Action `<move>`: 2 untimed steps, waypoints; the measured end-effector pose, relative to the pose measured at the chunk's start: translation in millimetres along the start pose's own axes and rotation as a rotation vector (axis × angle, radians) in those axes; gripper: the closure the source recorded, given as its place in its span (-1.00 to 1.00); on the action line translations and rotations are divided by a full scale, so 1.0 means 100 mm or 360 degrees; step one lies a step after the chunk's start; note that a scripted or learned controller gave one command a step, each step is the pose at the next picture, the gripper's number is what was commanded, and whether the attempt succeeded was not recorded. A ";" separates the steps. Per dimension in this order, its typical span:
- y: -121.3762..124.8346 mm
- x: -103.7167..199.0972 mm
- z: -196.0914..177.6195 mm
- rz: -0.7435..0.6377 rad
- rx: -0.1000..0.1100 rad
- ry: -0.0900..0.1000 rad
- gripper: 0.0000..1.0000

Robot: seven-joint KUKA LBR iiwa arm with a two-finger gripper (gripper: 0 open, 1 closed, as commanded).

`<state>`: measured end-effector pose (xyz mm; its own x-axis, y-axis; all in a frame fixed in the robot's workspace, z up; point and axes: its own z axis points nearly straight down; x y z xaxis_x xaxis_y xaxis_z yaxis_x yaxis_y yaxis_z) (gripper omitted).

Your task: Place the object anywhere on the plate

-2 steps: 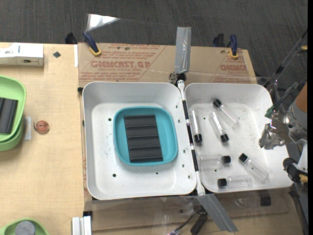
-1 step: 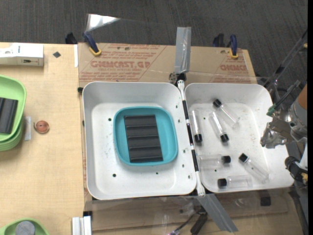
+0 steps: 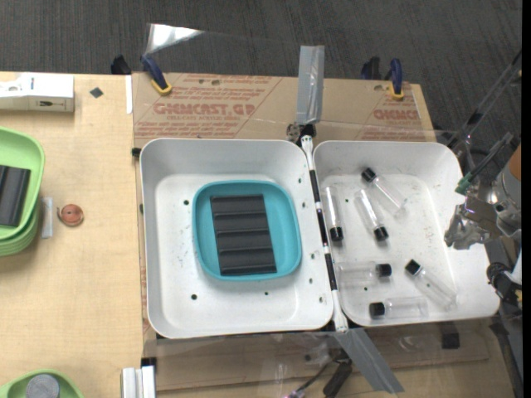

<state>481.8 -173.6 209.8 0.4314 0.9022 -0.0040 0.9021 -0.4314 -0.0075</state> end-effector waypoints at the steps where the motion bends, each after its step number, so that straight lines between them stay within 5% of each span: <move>1: -0.28 0.48 0.04 -0.0270 -0.0007 0.0003 1.00; 2: -0.52 0.98 0.07 -0.0594 -0.0008 0.0002 1.00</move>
